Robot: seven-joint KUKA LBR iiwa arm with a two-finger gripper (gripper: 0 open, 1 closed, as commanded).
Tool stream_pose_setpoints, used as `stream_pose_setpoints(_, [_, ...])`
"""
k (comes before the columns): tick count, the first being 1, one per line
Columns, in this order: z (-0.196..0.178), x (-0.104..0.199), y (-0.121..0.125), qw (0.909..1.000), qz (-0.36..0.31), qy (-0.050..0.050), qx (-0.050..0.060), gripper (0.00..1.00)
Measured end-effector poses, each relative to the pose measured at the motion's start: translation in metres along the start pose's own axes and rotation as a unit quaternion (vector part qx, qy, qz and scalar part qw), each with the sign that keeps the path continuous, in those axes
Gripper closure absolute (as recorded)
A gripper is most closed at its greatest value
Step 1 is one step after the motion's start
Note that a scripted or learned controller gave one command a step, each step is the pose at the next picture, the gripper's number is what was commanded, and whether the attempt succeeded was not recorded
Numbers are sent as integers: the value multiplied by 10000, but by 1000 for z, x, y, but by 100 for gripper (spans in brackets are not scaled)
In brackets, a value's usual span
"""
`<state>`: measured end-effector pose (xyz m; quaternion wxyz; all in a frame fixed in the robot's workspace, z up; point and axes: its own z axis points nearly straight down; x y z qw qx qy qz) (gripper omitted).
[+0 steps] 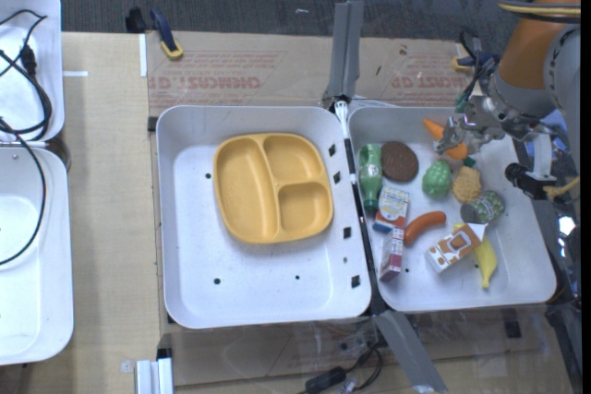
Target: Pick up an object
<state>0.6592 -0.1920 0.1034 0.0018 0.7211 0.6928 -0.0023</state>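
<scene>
The right bin (517,286) holds several toy foods: a green bottle (369,175), a brown patty (400,161), a green vegetable (437,179), a yellow bumpy piece (467,185), an orange sausage (425,224), a banana (485,261), small cartons (393,203) and an orange box (453,248). An orange carrot-like piece (433,126) lies at the bin's far side. My gripper (456,141) hangs low over that far side, just right of the carrot piece and above the green vegetable. Its tip overlaps something orange, too small to make out.
The left bin (259,286) holds a yellow divided plate (273,186). A metal divider post (346,51) stands between the bins at the back. Cables and white trays (28,198) lie at the far left. A blue-and-yellow clamp (164,34) sits on the bench behind.
</scene>
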Motion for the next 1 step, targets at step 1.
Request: stream_pose_setpoints(1, [-127, 30, -9, 9992, 403, 19, -1, 100])
